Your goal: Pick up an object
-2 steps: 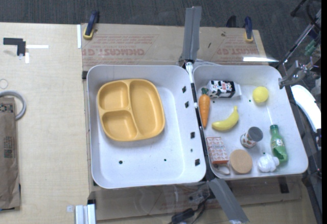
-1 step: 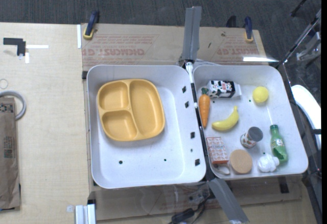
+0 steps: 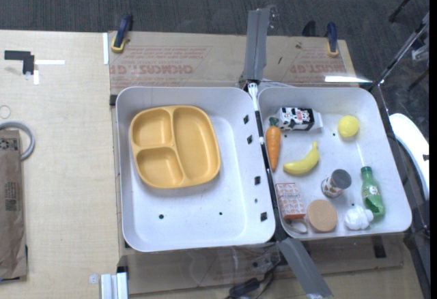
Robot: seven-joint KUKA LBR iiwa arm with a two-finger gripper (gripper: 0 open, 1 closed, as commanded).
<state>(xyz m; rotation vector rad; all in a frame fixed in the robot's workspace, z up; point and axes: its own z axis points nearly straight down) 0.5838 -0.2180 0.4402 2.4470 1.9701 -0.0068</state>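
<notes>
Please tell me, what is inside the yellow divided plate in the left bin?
The yellow divided plate shows three compartments, and nothing lies in any of them. It rests on the floor of the left bin. What is under the plate is covered and cannot be seen.

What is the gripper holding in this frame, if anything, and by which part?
That cannot be told from this view. The carrot, banana and green bottle all lie loose in the right bin.

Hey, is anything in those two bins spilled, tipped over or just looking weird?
Nothing spilled or broken. The green bottle and the milk carton lie on their sides in the right bin, loosely among the toy food. The yellow divided plate sits slightly askew in the left bin.
</notes>
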